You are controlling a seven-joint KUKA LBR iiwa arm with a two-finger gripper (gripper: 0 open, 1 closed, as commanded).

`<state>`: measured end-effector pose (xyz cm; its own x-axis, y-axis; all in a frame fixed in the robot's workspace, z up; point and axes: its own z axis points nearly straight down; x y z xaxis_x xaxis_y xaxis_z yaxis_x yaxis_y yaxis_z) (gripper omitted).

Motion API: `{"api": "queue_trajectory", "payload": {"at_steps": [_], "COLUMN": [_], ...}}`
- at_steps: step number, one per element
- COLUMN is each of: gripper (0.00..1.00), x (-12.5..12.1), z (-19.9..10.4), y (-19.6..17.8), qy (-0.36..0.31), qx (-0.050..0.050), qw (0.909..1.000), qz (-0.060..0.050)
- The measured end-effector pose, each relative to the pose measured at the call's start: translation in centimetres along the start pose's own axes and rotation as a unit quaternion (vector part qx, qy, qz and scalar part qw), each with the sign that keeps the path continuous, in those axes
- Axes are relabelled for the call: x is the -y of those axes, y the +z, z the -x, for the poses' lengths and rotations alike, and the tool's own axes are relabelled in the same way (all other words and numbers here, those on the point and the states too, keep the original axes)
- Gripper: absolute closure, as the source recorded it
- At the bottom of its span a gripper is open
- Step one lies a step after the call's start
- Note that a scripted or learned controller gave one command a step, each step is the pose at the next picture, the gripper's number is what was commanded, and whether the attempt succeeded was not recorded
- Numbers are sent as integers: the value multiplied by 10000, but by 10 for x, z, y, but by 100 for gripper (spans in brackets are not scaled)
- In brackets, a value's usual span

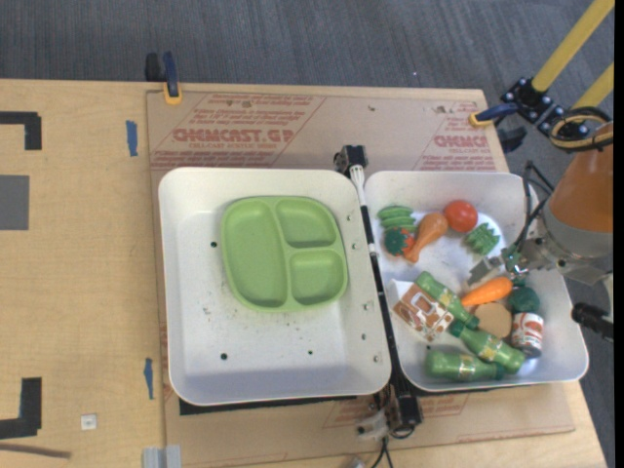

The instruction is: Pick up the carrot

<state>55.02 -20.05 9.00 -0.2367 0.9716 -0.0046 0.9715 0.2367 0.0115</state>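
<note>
The carrot (486, 292), orange with a green leafy end, lies slanted in the right bin (570, 354), near the bin's right side. My gripper (504, 262) hangs just above the carrot's upper right end, at the tip of the grey arm with the orange band (590, 198) that reaches in from the right. The view is too small to show whether the gripper touches the carrot or only hovers over it.
Crowded around the carrot are a toy drumstick (426, 234), a tomato (460, 214), green vegetables (396, 216), a small carton (419, 312), green bottles (458, 363) and a red-labelled jar (527, 331). The left bin (185, 339) holds a green divided plate (285, 252).
</note>
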Motion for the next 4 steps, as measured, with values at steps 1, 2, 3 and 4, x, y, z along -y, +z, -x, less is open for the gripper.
{"api": "queue_trajectory", "payload": {"at_steps": [1,2,3,4], "gripper": [100,0,0,0], "x": [-2,-2,41,58], "z": [-2,-2,-8,-10], "y": [-12,-12,-1,-1], "qy": [1,0,-270,598], "qx": [-28,-29,5,-3], "qw": [10000,10000,9996,9982], "qz": [15,12,16,17]}}
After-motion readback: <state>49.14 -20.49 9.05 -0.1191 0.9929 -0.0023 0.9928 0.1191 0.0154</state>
